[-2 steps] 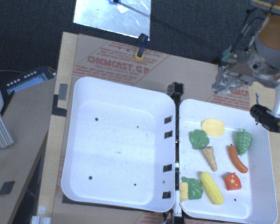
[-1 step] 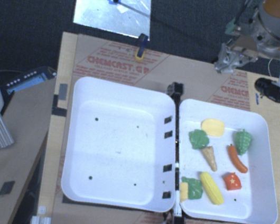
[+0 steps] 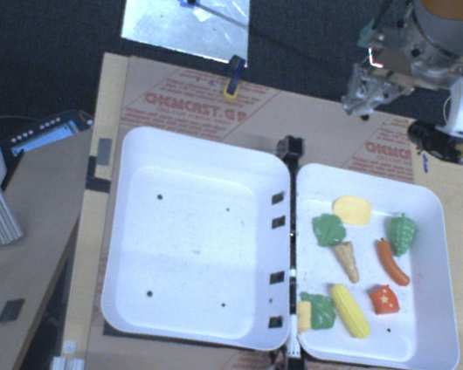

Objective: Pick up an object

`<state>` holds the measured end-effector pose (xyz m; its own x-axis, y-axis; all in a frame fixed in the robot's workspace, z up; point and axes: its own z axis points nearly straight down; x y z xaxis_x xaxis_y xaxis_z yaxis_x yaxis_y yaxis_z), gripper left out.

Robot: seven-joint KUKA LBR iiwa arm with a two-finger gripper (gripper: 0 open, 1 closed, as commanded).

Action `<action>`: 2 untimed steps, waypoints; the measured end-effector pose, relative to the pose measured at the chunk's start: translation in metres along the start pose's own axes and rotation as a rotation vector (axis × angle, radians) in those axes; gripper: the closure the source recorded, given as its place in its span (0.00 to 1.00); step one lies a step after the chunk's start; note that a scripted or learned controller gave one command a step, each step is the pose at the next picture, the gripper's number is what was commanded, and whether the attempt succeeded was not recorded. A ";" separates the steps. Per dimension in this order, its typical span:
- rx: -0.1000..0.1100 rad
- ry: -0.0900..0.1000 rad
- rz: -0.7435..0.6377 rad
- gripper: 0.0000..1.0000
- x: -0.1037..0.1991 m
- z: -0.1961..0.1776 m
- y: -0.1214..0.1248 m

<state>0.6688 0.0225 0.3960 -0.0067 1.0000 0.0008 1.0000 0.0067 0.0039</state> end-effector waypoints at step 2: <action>0.000 -0.001 0.001 1.00 0.021 -0.037 0.000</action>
<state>0.6688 0.0439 0.4326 -0.0053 1.0000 -0.0003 1.0000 0.0053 0.0039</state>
